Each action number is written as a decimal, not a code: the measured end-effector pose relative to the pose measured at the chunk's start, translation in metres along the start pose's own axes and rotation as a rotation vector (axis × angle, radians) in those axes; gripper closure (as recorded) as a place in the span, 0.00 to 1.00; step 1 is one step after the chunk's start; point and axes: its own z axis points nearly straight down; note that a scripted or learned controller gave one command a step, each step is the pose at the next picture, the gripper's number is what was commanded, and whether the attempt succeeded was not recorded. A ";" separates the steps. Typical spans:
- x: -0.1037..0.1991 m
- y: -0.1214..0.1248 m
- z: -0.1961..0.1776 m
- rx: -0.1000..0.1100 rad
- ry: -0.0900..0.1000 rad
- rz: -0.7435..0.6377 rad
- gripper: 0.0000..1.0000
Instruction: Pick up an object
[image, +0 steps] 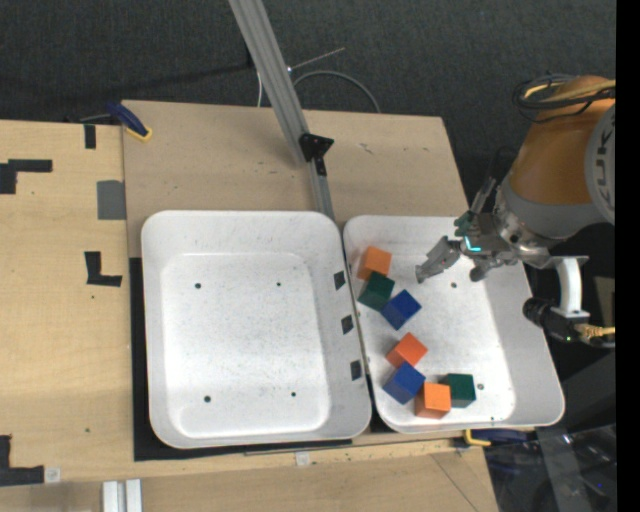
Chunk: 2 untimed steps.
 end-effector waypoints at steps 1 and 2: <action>0.000 0.001 -0.003 -0.005 -0.001 -0.002 0.00; -0.006 0.001 0.043 0.000 -0.001 0.000 0.00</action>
